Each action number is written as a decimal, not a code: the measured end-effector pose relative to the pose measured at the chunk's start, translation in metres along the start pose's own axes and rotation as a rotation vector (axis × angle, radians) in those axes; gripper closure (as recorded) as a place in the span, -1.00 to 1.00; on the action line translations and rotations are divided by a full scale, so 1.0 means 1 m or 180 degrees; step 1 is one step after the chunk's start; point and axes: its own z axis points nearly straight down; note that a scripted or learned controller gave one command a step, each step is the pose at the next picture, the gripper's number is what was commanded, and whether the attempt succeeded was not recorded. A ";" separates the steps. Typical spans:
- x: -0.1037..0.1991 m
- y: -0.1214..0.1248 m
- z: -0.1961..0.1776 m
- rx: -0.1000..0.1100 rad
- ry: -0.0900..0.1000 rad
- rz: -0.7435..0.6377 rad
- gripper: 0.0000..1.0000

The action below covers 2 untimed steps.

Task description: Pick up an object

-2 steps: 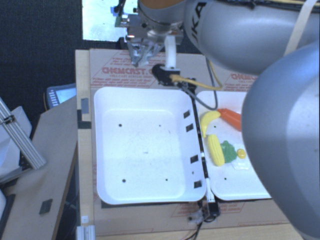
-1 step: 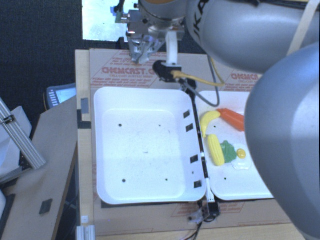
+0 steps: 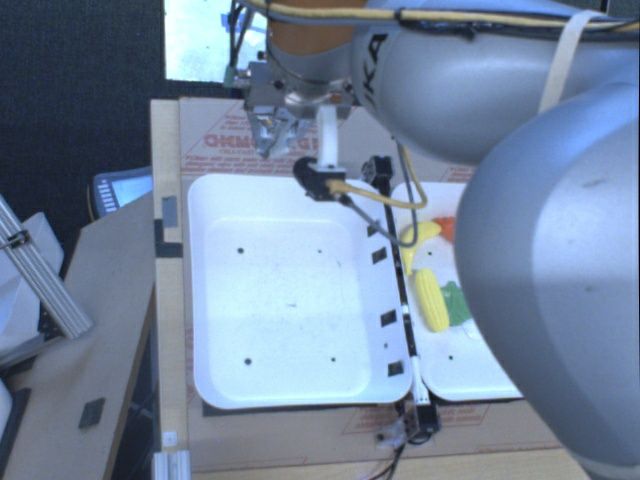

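My gripper point(image 3: 272, 140) hangs above the far edge of the left bin point(image 3: 203, 268), near its back middle, with nothing visibly in it. The task's objects lie in the right bin point(image 3: 470, 373), mostly hidden by the big grey arm: a yellow corn cob point(image 3: 431, 299), a green piece point(image 3: 457, 304) touching its right side, a yellow curved piece point(image 3: 424, 234) and an orange piece point(image 3: 446, 229) further back. The gripper is well to the left of all of them.
Both bins rest on a cardboard sheet point(image 3: 215, 143). A black connector with a yellow cable point(image 3: 318, 180) dangles beside the gripper over the bins' shared rim. An aluminium rail point(image 3: 42, 280) and a small screen point(image 3: 122, 190) lie off to the left.
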 end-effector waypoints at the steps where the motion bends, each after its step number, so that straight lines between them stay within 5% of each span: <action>1: 0.000 0.001 -0.042 -0.0030 0.0013 -0.0006 1.00; 2: 0.000 0.001 -0.051 -0.0028 0.0013 -0.0012 1.00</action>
